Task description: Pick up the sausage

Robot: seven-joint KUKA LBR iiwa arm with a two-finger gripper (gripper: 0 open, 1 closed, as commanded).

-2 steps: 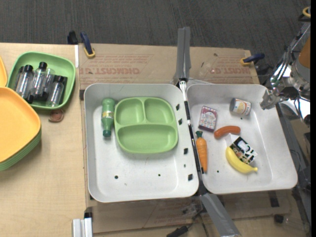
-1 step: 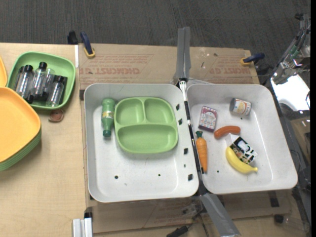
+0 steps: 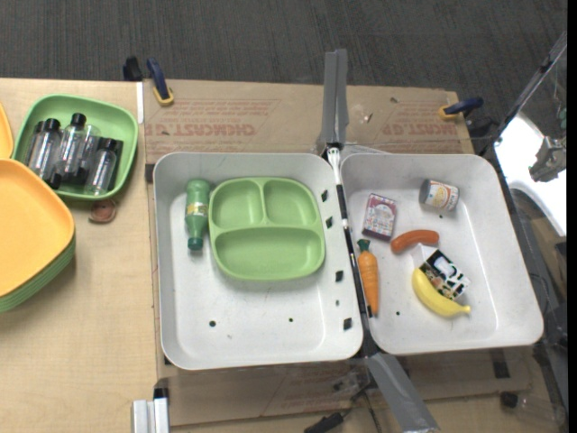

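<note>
Banana (image 3: 439, 296) — sausage (image 3: 415, 239) just beyond

Sausage (image 3: 415, 240) lies in right bin (image 3: 514, 242) betw. pink card (image 3: 380, 216) & banana (image 3: 439, 296). Carrot (image 3: 368, 281) at bin's left wall. Green tray (image 3: 266, 228) in left bin (image 3: 261, 336).

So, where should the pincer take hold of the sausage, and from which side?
Probably at its middle, coming straight down from above. The sausage lies flat in the right bin, long axis nearly left to right, slightly curved, so close across its narrow width. Bare floor lies on both long sides; the banana and pink box sit apart.
</note>
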